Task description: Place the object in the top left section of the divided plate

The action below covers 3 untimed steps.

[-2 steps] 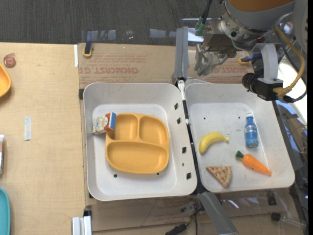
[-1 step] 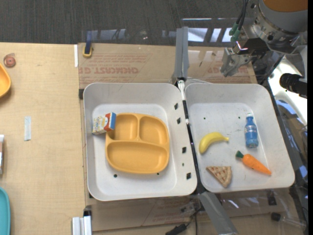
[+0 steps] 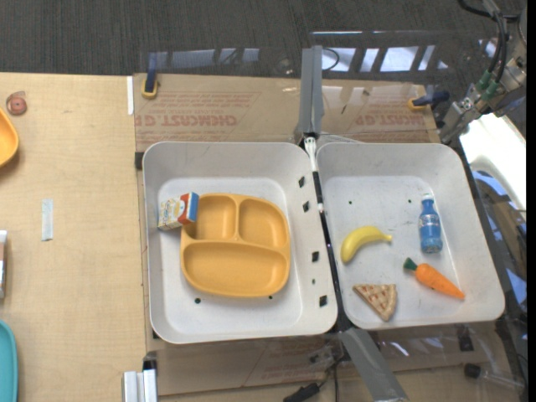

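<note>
Arm (image 3: 490, 82) parked off the right bin's (image 3: 469, 191) far corner, small carton (image 3: 177, 211) against the divided plate's (image 3: 236, 268) top-left rim, left bin (image 3: 159, 308), banana (image 3: 364, 241), bottle (image 3: 430, 224), carrot (image 3: 435, 279), pizza slice (image 3: 377, 300) in right bin

Dark carpet floor (image 3: 209, 15), light wooden bench (image 3: 67, 182), brown cardboard sheet (image 3: 226, 111)

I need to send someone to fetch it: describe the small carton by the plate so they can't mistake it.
Start at the left white bin, which holds an orange divided plate. At the plate's upper left corner, against its rim, lies the small carton. It is the only boxy, printed item, whitish with a red-and-blue end; the banana, bottle, carrot and pizza slice are all in the right bin.
</note>
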Each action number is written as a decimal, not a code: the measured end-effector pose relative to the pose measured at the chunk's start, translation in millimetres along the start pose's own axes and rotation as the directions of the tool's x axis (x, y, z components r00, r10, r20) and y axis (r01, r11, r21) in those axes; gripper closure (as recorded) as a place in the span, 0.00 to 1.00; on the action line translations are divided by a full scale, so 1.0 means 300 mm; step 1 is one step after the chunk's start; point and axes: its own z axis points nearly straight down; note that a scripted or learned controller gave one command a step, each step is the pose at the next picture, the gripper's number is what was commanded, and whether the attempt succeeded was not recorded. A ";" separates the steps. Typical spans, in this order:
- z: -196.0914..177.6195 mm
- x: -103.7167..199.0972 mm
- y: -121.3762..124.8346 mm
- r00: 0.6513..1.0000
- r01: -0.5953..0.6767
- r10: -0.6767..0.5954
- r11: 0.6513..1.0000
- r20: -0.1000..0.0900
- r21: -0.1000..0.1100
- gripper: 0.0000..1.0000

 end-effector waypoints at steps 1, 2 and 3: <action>-0.086 -0.194 -0.123 0.999 -0.049 0.049 0.999 0.001 -0.002 1.00; -0.088 -0.337 -0.324 0.984 -0.179 0.179 0.984 0.000 0.000 1.00; -0.087 -0.350 -0.291 0.884 -0.468 0.468 0.884 0.000 0.000 1.00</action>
